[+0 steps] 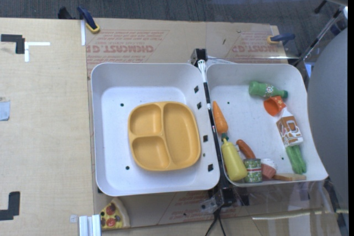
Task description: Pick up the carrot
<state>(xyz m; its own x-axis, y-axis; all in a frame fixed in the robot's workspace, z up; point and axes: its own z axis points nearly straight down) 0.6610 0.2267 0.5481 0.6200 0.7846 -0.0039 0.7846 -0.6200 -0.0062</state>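
We start at the left bin [105, 135], where a yellow divided plate [164, 135] sits in the middle, three compartments bare, probably a drop spot. Along the right bin [301, 77]'s left wall lies the carrot [219, 117], lengthwise, just above a yellow bottle [233, 160]; that wall may crowd a grasp. Rightward we find a small red sausage [245, 148], a green can [253, 170], a green bottle [267, 89] and a carton [289, 131] whose print is too small to read. The cardboard behind shows reversed red lettering. The grey arm [332, 119] looms at right; we cannot tell how its jaws stand.
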